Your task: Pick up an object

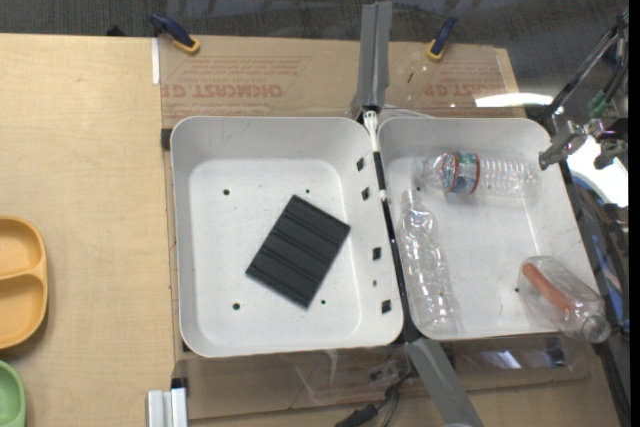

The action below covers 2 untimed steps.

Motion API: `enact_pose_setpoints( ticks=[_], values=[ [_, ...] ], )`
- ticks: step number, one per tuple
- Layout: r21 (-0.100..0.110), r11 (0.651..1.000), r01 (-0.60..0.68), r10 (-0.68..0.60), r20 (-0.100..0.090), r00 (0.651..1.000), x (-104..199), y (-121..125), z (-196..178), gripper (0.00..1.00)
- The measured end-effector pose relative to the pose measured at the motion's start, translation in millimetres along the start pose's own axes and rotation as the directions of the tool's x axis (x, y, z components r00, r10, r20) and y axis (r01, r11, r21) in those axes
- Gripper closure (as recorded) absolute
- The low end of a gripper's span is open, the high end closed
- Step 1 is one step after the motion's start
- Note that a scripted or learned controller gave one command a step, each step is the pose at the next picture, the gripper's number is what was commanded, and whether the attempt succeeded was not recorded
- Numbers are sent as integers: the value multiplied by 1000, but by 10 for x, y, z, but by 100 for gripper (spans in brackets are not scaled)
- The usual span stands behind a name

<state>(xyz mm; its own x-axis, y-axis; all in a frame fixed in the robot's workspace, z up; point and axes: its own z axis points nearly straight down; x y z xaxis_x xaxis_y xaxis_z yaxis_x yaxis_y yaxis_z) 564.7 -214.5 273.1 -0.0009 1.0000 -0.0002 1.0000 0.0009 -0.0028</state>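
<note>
Two shallow white bins sit side by side on the bench (80,135), and four loose things lie in them. At the far left edge of the frame an orange divided tray (18,280) rests on the bare wood, well apart from the bins.

The left bin (185,215) holds a black ribbed panel (298,250). It is flat, rectangular and dark, lying near the middle of the bin floor and turned at a slant, with shallow grooves running along its length. It is the thing farthest from the gripper.

The right bin (545,205) holds three clear plastic bottles. A crumpled bottle (425,260) lies along the bin's left wall, running top to bottom in the frame; it is see-through and badly creased. A labelled bottle (470,173) lies on its side in the upper part of the bin, with a red and blue band around it near its left end. It is the nearest thing to the gripper, lying to its left and slightly lower in the frame. A bottle with a reddish strip (560,295) lies aslant in the lower right corner, close to the right wall, below the gripper and apart from it.

The gripper (590,137) shows at the right edge of the frame, by the upper right corner of the right bin. It is too small and cluttered to tell whether it is apart or together, and nothing can be seen held in it.
</note>
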Motion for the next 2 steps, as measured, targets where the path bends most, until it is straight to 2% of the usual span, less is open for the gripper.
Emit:
enact_pose_setpoints(
  ticks=[1, 2],
  values=[
    [1, 998, 60, -60, -1, 998, 561, 495, 1160, 0],
    [-24, 989, 148, -148, 3, 989, 270, 776, 1359, 0]
  ],
)
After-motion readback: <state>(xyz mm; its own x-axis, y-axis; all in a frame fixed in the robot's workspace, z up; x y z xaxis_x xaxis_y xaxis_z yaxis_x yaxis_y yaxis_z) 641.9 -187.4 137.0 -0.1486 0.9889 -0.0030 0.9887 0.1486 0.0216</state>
